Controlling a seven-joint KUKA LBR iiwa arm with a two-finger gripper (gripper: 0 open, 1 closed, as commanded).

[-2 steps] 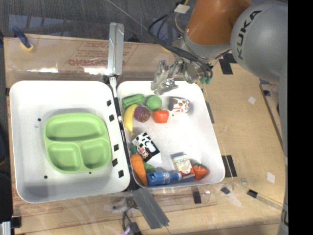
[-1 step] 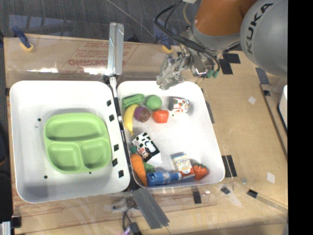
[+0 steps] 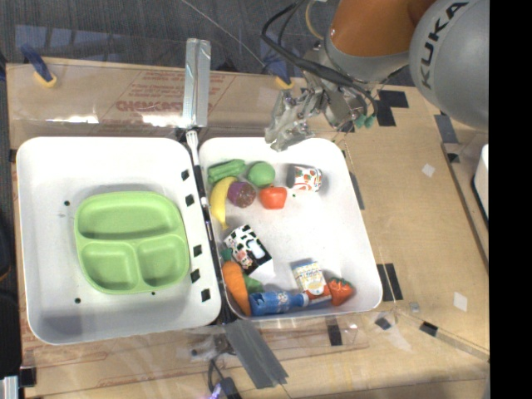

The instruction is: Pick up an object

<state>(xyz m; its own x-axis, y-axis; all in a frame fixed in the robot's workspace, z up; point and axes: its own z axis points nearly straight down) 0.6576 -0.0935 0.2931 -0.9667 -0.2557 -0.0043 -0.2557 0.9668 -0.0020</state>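
My gripper (image 3: 285, 131) hangs above the far rim of the right bin (image 3: 353, 223), fingers spread open with nothing between them. Below and in front of it lie several toy foods: a green lime (image 3: 261, 173), a green pepper (image 3: 225, 170), a yellow banana (image 3: 218, 200), a purple ball (image 3: 242, 194), a red tomato (image 3: 273, 197) and a small patterned cup (image 3: 305, 178). Nearer the front lie a black-and-white cow-patterned box (image 3: 247, 248), an orange carrot (image 3: 235, 284), a blue bottle (image 3: 277, 302), a small carton (image 3: 310, 278) and a red-orange toy (image 3: 341, 290).
The left bin (image 3: 37, 223) holds a green divided tray (image 3: 131, 241). A metal post (image 3: 197, 81) stands upright behind the divider between the bins. The middle of the right bin floor is bare white. Black tape marks dot the bench at right.
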